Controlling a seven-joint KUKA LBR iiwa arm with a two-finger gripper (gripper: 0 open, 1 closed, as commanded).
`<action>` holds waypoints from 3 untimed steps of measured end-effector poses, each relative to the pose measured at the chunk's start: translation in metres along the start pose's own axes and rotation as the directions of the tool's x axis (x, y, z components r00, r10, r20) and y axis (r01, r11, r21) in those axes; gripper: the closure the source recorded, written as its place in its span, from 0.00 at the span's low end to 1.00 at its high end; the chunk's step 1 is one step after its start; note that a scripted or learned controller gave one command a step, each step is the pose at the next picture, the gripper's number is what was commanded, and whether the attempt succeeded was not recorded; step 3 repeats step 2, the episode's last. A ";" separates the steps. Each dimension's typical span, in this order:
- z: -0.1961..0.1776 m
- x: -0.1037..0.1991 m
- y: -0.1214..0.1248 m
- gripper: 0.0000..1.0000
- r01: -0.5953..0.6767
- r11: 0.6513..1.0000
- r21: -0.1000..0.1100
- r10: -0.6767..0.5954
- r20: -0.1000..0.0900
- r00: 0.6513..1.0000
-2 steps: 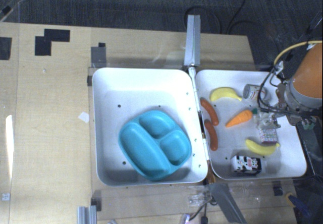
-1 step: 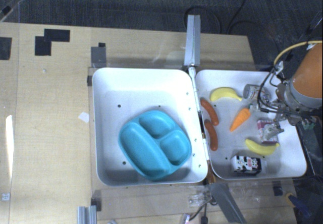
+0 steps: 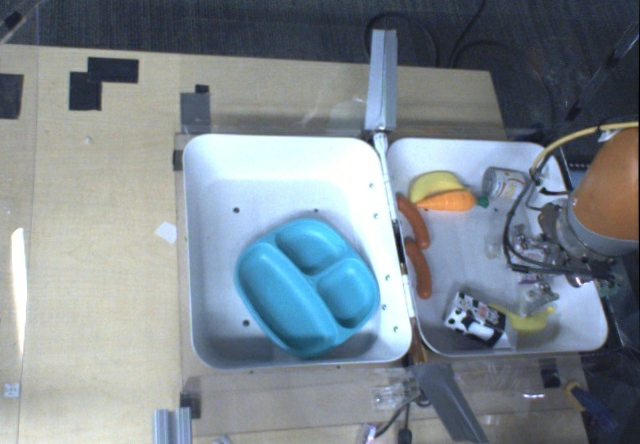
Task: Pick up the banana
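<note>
Poised low in the near right corner of the right shallow white bin (image 3: 596, 232): the grey two-finger gripper (image 3: 541, 289) with its tangle of wires, under the orange band of the arm (image 3: 606, 194). Impossible to tell whether clenched or released, hidden by the wrist's own bulk. Just beneath and touching or nearly so, a pale yellow curved piece, taken here for the banana (image 3: 531, 319), lying flat close to the bin's near wall. Right beside it to the left, a black-and-white printed small box (image 3: 473, 317). Likely trouble: closing on air or on one rounded end only, and squeezing the fruit out sideways; pinning it against the wall; nudging or snagging the box instead. Further off, two reddish-brown sausages (image 3: 417, 247) along the dividing wall, and at the far side a rounder yellow fruit (image 3: 436, 183) behind an orange carrot (image 3: 447, 201): a risk of mistaking that one for the target. Well apart, in the left white bin (image 3: 210, 232), a blue divided plastic tray (image 3: 306, 284).
</note>
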State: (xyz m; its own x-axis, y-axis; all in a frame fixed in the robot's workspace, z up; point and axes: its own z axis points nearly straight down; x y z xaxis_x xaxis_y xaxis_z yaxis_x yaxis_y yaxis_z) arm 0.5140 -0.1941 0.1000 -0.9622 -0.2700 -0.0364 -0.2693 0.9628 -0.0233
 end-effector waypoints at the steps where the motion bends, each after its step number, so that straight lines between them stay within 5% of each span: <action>1: 0.007 0.012 0.003 0.00 0.195 0.981 -0.014 -0.195 -0.010 0.981; 2: -0.038 -0.004 -0.013 0.00 0.468 0.883 -0.030 -0.469 -0.014 0.883; 3: -0.038 -0.004 -0.013 0.00 0.468 0.883 -0.030 -0.469 -0.014 0.883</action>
